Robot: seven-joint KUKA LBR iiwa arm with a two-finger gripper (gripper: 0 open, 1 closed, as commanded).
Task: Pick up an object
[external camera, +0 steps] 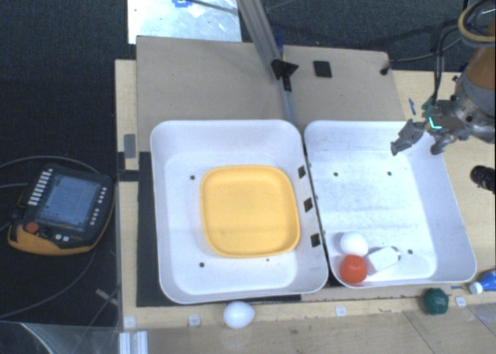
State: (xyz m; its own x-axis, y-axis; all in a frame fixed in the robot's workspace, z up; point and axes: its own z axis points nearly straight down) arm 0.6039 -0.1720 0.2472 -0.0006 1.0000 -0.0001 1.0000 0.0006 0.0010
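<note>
Bench (217, 85) with two white bins (174, 267)

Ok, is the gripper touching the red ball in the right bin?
Apart. The camera view shows the gripper near the right bin's upper right corner, open, with bare bin floor between it and the red ball.

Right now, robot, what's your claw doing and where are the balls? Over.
Gripper open, holding nothing, over the right bin's top right corner. Red ball and white ball touching, bottom left corner of that bin. Nothing between. Over.
</note>
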